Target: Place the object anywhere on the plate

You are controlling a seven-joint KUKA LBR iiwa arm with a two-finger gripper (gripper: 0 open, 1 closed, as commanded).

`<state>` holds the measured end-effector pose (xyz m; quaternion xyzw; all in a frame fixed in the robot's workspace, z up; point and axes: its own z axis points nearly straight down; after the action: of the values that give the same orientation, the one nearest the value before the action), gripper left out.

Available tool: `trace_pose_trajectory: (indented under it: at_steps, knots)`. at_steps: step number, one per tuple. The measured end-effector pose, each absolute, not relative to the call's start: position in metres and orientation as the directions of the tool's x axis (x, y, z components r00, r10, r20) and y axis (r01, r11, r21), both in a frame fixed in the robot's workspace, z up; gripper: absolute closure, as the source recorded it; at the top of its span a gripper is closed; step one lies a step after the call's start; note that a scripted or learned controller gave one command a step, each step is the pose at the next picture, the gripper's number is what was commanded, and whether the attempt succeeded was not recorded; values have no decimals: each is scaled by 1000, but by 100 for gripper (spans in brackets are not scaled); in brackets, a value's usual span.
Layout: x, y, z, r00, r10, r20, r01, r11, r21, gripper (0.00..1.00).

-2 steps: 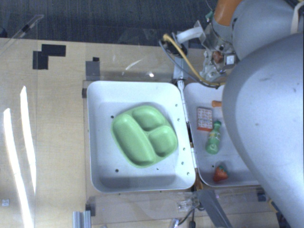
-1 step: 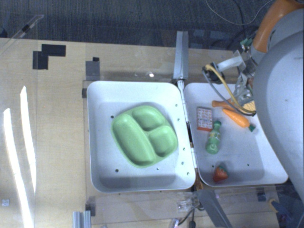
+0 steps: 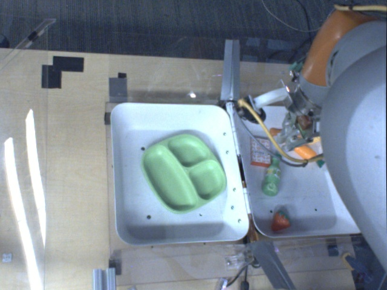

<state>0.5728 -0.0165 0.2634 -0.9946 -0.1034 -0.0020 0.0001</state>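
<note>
A green plate [image 3: 183, 172] with three compartments lies in the left bin [image 3: 127, 222], with nothing on it. My gripper [image 3: 292, 135] reaches down into the back of the right bin [image 3: 320, 219]. It hangs just above and beside an orange carrot-like piece [image 3: 306, 151], which the wrist partly hides. A small green bottle [image 3: 271, 179] lies a little in front of the gripper, and a red strawberry [image 3: 280, 221] rests near the bin's front edge.
A white packet with red print [image 3: 260, 152] lies flat by the right bin's left wall. A yellow cable [image 3: 261, 123] loops from the wrist over that bin. A metal divider post [image 3: 230, 71] stands between the bins at the back.
</note>
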Motion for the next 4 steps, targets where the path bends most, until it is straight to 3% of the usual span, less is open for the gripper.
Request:
trace_pose_trajectory:
  at_steps: [1, 2, 3, 4]
  knots:
    - [664, 20, 185, 973, 232, 2, 232, -973, 0, 100]
    - [616, -73, 190, 975, 221, 2, 221, -975, 0, 100]
    - [654, -15, 186, 979, 204, 4, 204, -979, -1, 100]
    - [589, -85, 108, 946, 325, 10, 325, -946, 4, 100]
